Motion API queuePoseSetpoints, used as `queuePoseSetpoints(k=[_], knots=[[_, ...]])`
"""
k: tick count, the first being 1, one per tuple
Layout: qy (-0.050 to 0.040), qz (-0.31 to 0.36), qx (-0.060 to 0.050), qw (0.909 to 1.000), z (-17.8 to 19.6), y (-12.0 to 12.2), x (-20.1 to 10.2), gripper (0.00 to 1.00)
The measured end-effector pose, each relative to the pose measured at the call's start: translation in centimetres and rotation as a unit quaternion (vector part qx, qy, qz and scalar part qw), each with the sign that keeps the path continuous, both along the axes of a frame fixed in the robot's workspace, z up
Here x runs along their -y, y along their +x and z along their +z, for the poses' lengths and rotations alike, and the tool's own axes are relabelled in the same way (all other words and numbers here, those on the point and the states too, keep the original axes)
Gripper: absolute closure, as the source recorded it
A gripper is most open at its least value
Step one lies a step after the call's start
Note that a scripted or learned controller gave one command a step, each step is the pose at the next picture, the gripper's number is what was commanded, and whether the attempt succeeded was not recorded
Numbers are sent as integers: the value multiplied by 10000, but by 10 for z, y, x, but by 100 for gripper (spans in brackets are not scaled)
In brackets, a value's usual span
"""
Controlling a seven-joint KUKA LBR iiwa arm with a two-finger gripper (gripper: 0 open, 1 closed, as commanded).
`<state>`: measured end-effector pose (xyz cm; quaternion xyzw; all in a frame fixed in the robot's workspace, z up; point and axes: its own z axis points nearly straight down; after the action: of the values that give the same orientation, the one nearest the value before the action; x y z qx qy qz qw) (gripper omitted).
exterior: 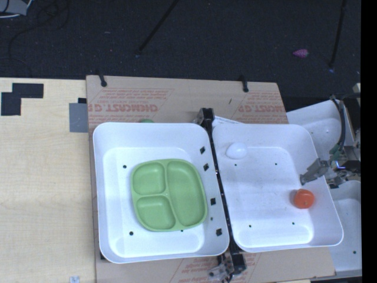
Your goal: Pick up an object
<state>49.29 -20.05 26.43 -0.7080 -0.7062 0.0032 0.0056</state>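
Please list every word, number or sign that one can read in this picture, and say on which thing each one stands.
"CHEMCAST. G": red print on the brown board behind the bins, upside down and partly cut off; my reading is not sure.
A second red print on the same board, to the right: too blurred to read.
Red print on the board's front edge: too small to read.
Green plate, orange ball, both bins: no text.

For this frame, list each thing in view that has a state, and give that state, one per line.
Green divided plate: lying flat in the left bin, compartments up.
Orange ball: resting on the floor of the right bin, near its right wall, not held.
White object: lying at the back of the right bin, untouched.
Tool: over the right bin's right edge, above the ball and apart from it.
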Motion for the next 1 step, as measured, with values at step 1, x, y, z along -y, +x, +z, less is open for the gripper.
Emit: queuePoseSetpoints(k=[1], knots=[[-10, 12, 46, 10000, 5, 2, 0, 0]])
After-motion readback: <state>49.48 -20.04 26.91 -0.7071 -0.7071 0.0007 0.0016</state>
